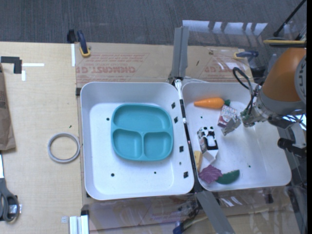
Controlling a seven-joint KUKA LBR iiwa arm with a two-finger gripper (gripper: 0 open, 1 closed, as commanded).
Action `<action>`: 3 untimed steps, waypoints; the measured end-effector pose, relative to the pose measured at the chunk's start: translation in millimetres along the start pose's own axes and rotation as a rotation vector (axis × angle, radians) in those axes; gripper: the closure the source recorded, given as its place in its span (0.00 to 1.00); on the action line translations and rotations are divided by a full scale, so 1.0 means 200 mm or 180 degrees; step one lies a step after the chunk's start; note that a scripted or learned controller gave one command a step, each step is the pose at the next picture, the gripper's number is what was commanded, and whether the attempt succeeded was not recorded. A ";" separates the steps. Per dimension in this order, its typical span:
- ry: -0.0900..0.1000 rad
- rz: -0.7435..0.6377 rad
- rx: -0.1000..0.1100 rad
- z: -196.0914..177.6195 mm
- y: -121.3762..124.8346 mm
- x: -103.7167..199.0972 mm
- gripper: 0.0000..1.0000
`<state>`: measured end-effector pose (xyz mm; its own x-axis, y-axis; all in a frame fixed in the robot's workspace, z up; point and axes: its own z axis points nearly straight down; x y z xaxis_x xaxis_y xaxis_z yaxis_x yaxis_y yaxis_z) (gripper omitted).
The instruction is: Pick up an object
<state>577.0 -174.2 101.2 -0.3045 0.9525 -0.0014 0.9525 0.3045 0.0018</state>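
Note:
The right bin (263, 174) holds an orange carrot (209, 102), a crinkled silver and red packet (227, 114), a black and white carton (208, 140), a yellow piece (197, 158), a purple item (210, 173) and a green item (228, 177). My gripper (235, 124) reaches in from the right, low over the bin's upper middle. Its tip sits right against the packet's lower right side. I cannot see whether it grips the packet. The grey wrist and orange band (287, 72) are above the bin's right rim.
A teal divided plate (143, 132) lies in the left bin (97, 179). On the bench to the left are a grey tape ring (63, 147), scissors (7, 206) and a brown bag (5, 111). A grey divider post (179, 52) stands behind the bins.

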 end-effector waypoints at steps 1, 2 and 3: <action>-0.0001 -0.0185 0.0002 0.05 0.18 0.03 0.00; -0.0002 -0.0187 0.0003 0.00 0.18 0.03 1.00; 0.0000 -0.1003 0.0002 -0.45 0.19 0.40 1.00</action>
<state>589.0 -87.2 191.8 -0.5849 0.8111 -0.0018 0.8111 0.5849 0.0008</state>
